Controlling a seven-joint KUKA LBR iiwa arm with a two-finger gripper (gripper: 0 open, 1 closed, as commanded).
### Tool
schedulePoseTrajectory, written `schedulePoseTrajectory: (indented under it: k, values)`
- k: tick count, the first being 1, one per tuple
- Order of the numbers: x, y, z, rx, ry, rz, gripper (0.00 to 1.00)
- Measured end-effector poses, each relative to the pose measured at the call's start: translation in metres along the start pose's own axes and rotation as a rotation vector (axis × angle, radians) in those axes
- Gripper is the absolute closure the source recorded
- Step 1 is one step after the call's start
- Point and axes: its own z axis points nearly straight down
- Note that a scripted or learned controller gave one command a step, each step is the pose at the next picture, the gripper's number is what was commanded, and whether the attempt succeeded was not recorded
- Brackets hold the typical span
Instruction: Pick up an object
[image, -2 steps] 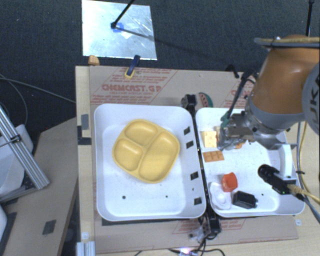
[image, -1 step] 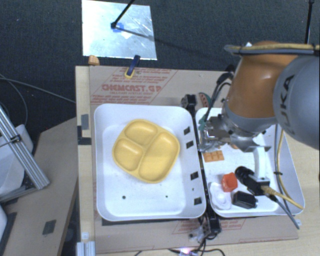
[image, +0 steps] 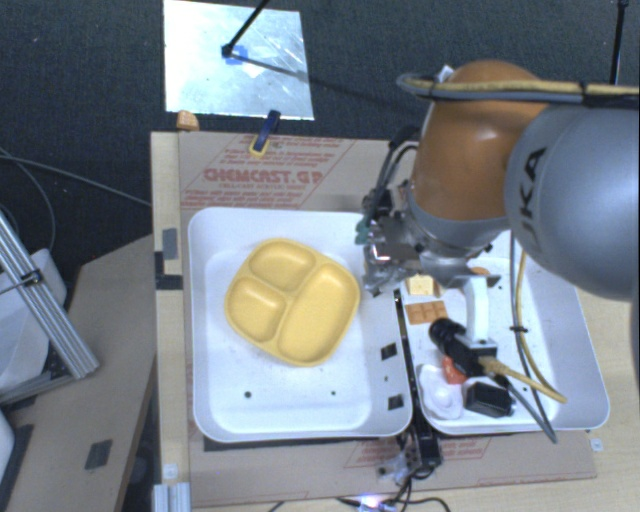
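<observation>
Arm: grey with an orange band, reaching in from the right, bulky wrist hanging over the upper part of the right bin and hiding much of it.

Gripper: low over the seam where the two bins meet, toward their far edge, just beside the right rim of the plate; touching or not cannot be told.

Grip: open or closed cannot be told, the tip being small and partly covered by the wrist; nothing seen held.

Plate: yellow, rounded square with three compartments, lying flat in the left bin, turned a little askew, nearer the far wall than the near one.

Left bin: white and shallow, with a few small dark specks scattered on its floor near the front and right side.

Tan squares: two small waffle-patterned pieces, one behind the other, in the right bin close to its left wall, just below the wrist.

White lump: in the near left corner of the right bin, with a small orange bit at its upper edge; too blurred to name.

Right bin: white, set against the left bin.

Cardboard: brown sheet with red print, under both bins.

Silver sheet: flat on the dark floor beyond the cardboard.
</observation>
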Motion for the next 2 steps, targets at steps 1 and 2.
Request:
schedulePoseTrajectory:
  k: [1, 2]
  values:
    - [-0.003, 0.0, 0.0, 0.001, -0.002, 0.004, 0.0]
    - [-0.06, -0.035, 0.122, 0.016, -0.005, 0.015, 0.0]
